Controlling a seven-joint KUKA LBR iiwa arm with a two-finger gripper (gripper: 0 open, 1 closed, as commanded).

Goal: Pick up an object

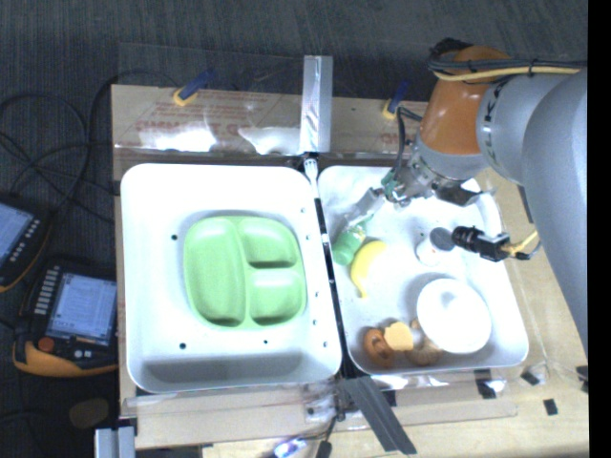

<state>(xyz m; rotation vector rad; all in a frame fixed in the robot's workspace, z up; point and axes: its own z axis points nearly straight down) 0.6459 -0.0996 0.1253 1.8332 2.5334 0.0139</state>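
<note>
In the right bin (506, 351) a yellow banana (367, 263) lies near the left wall, with a small green object (345, 248) touching its upper left end. My gripper (359, 214) reaches down and left from the wrist and ends just above the green object, close to the wall between the bins. I see nothing held in it. A white round bowl (452, 315) sits toward the bin's front right. Two brown round pieces (387, 343) lie at the front, beside the bowl.
The left bin (153, 351) holds a green divided plate (244, 269) at its middle. The grey arm with its orange band (456, 113) covers the back right of the right bin. Tablets and cables lie on the floor at the left.
</note>
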